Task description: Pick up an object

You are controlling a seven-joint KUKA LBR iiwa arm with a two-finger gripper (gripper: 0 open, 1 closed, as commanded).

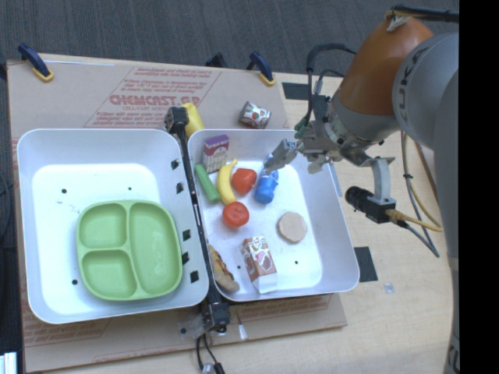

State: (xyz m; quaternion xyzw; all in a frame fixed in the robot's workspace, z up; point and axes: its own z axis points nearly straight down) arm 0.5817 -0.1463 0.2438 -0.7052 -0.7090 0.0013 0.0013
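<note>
The right white bin (337,244) holds several toy foods. Among them are a blue bottle-like piece (266,188), a red piece (244,180), a yellow banana (226,182), a green stick (207,183) and a red tomato (235,215). A purple-and-white carton (216,151), a tan round biscuit (292,227), a brown-and-white carton (259,263) and a bread piece (222,270) also lie there. My gripper (278,158) hangs over the bin's upper right part, just above and right of the blue piece. Nothing shows held in it.
The left bin (39,162) carries a green divided plate (129,249). On the cardboard behind the bins lie a small crumpled packet (255,115) and a yellow item (191,118). Clamps sit along the board's far edge. The arm's cables hang at the right.
</note>
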